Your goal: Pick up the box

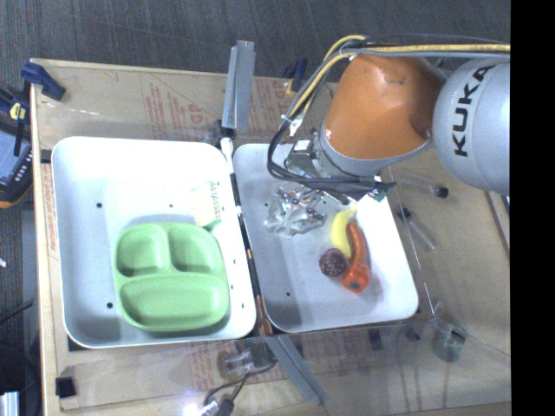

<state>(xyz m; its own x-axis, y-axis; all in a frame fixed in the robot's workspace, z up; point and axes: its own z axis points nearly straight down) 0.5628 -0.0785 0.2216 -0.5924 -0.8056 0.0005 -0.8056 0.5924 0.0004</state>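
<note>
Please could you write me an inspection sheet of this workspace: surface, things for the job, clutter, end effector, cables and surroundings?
Surface: wooden bench bearing a left bin and a right bin, both white.
Job's things: small pale box in the left bin, against its right wall.
Clutter: green divided tray in the left bin; crumpled clear wrapper, banana, orange piece and dark round item in the right bin.
Grippers: end effector over the right bin's far end, largely covered by the orange band, away from the box.
Cables: yellow and black cables along the arm.
Surroundings: blue clamp at the bench corner; dark floor.
</note>
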